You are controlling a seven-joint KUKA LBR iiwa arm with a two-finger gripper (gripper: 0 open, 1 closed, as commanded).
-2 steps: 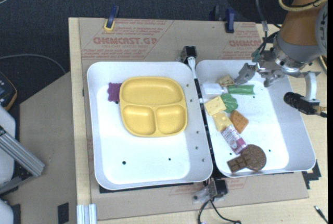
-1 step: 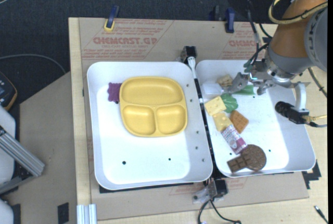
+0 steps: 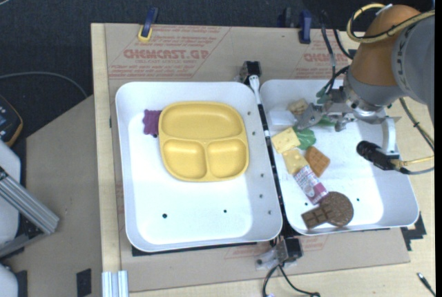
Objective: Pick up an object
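Observation:
The right bin holds several toy foods. A green piece lies beside a yellow cheese wedge, with a second pale yellow piece and an orange cracker just below. A small tan piece sits near the bin's back left. Toward the front lie a pink wrapped bar, a round brown cookie and a chocolate piece. My gripper hangs low in the back of this bin, just right of the tan piece and above the green piece.
The left bin carries a yellow divided plate with a purple item at its left edge. A black cable plug hangs off the arm over the right bin. Clamps sit on the back of the bench.

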